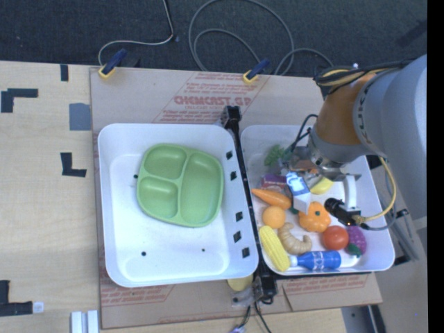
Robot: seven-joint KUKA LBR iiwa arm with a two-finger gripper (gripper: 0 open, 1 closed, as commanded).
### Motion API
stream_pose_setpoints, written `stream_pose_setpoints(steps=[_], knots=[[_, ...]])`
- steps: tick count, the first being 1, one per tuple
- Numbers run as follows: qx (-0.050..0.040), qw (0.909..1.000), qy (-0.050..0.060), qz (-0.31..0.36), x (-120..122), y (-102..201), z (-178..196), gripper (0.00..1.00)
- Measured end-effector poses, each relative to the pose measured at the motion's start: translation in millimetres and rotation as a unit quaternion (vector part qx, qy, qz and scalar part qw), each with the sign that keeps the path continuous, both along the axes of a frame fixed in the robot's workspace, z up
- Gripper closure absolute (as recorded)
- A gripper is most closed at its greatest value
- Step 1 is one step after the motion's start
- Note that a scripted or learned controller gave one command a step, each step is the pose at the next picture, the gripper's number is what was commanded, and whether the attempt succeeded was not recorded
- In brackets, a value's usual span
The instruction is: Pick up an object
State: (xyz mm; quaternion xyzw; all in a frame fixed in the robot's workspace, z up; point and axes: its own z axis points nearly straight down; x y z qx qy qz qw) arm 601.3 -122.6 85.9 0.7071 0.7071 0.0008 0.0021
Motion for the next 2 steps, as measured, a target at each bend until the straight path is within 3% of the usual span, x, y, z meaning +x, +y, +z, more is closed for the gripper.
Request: stream_pose_setpoints(steps=[1,2], knots=[[-0.0006,1.0000,0.001,0.000,1,0,10,1.00],[0.0009,1.0000,-0.002,0.003,56,47,103,1.00]])
